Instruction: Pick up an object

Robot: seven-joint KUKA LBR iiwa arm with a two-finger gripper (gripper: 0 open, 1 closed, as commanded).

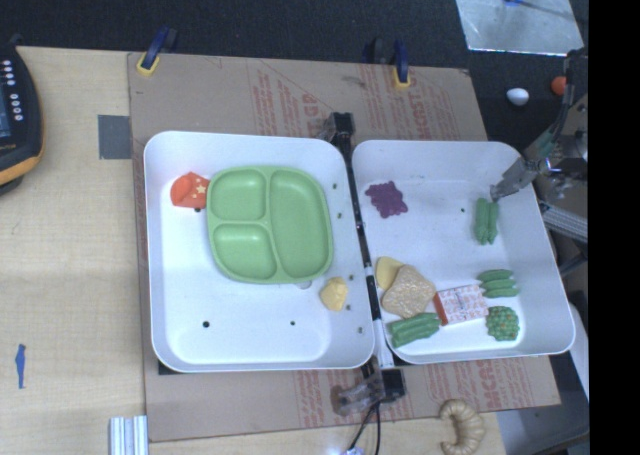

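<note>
My gripper [508, 186] reaches in from the right edge over the right bin [440, 168], its tip just above and right of a small green pickle [485, 221]. The same bin holds a purple grape cluster [386, 198], green beans [497, 283], a broccoli piece [503, 323], a red-and-white packet [461, 303], a tan cracker [408, 293], a yellow piece [387, 270] and a green pod [414, 328]. Nothing is seen held.
The left bin [180, 323] carries a green divided plate [270, 223], a red item [189, 190] and a yellow lump [334, 293]. A pendant [15, 123] lies at the far left. Clamps [400, 61] grip the cardboard's back edge. A tan curled object [462, 425] lies in front.
</note>
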